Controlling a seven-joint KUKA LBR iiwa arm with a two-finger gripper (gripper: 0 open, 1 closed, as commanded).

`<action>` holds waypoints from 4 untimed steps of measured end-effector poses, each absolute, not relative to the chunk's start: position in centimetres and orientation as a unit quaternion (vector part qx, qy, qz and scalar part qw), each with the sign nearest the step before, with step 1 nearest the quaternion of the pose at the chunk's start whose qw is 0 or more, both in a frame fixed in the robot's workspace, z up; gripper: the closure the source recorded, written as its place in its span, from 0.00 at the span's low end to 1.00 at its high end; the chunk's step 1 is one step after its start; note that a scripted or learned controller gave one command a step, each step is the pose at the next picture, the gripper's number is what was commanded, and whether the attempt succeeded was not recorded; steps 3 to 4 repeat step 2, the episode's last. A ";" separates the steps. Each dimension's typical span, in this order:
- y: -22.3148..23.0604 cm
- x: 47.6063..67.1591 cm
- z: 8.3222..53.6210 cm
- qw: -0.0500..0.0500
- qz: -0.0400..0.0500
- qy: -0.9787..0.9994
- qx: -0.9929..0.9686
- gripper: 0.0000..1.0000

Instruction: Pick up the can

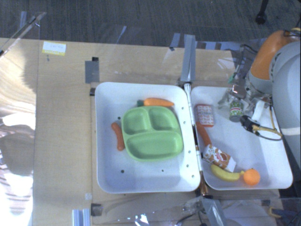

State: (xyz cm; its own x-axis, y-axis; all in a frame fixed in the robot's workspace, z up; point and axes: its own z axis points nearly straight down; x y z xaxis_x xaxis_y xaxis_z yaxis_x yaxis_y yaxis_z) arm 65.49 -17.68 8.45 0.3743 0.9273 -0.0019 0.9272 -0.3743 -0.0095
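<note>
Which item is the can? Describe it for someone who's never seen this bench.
Start at the right white bin, the one the grey and orange arm reaches over. In that bin's far half, directly under the gripper, stands the can. It is small, cylindrical and greenish, unlike the flat red packet beside it.

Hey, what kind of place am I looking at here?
Most likely a robotics lab test bench, not a kitchen. A robot arm reaches over two white bins, which hold toy food like a banana and a green divided plate, and the bench stands on office carpet.
</note>
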 end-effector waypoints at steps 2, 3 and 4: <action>-10.2 63.2 24.8 -0.003 -0.003 -0.521 -0.854 1.00; -10.2 63.2 24.8 -0.003 -0.003 -0.521 -0.854 1.00; -10.2 63.2 24.8 -0.003 -0.003 -0.521 -0.854 1.00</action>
